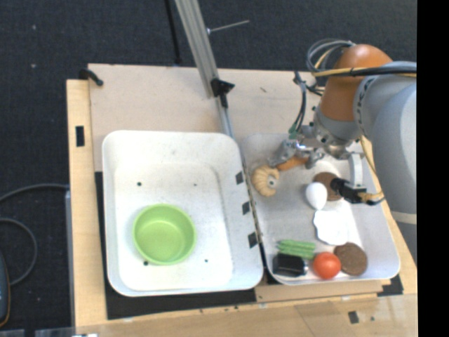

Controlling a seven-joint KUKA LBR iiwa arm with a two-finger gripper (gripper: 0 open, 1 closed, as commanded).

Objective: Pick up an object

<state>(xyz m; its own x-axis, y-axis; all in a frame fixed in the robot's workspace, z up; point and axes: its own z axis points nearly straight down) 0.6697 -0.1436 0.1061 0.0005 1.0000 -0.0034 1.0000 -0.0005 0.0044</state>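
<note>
Two white bins sit side by side; the left bin [126, 153] holds a green bowl [164, 234] at its seven o'clock; the right bin [382, 255] carries the rest. The grey arm [382, 128] reaches in from three o'clock, its gripper [298, 152] over the right bin's twelve o'clock edge; how far its pincer stands apart, or what it grips, I cannot tell. A tan brush [266, 179] lies at ten o'clock, just beside the gripper; a white egg [316, 194] sits centrally; a white cloth [335, 225], brown disc [351, 258], red tomato [326, 265], green beans [296, 246] and black block [288, 264] cluster toward six o'clock.
</note>
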